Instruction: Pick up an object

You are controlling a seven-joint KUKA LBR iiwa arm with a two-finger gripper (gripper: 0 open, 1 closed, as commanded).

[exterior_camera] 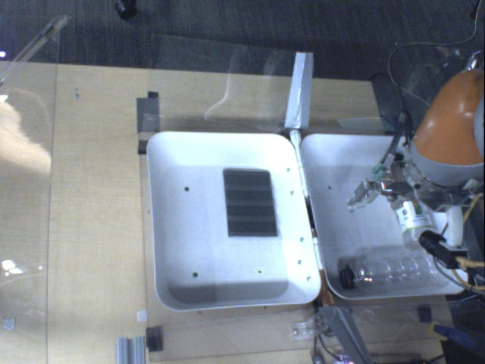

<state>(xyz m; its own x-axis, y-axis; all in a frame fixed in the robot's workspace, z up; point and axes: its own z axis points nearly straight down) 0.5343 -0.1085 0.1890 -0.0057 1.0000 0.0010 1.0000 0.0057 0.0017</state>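
At the frame's right, the claw (369,192) hangs released over the right bin (333,161); a clear plastic bottle (390,270) lies below it.

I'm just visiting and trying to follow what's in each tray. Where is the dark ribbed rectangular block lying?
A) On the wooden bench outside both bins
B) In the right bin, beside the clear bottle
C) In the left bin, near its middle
C: the dark ribbed block lies flat near the middle of the left bin, while the clear bottle lies in the right bin under the arm.
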